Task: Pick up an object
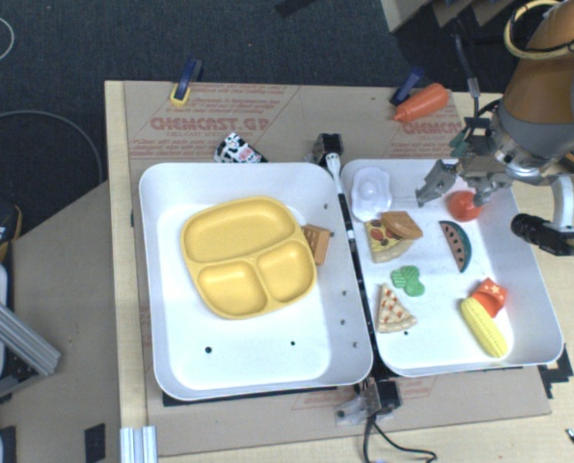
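Overhead, the gripper [457, 183] hangs at the far end of the right bin [542, 287], fingers spread, one grey finger [433, 183] reaching out toward the white cup [369, 190] and the other down beside a small red tomato [463, 204]. The tomato lies just under and to the near side of the fingertips, seemingly between them but not clamped; nothing is held. It is judged the likeliest target: a toy piece, probably light hard plastic, round and smooth, so apt to roll or squirt out unless the fingers close across its widest part, square through the middle.

Nearer the camera from the gripper lie a watermelon slice [457, 244], thin and curved, best pinched across its flat faces, and a sandwich [393, 233], lumpier and easier to bite. Farther still toward the near rim sit a green piece [407, 281], a pizza wedge [394, 311], a corn cob [485, 324] and a red block [490, 293] touching it. All look light and rigid; none fragile.

Across the divider, well off to the gripper's far side, the left bin [171, 355] carries a yellow tray [248, 256] with a brown block [316, 242] at its edge. An orange carrot [422, 102] rests on the bench beyond the bins.
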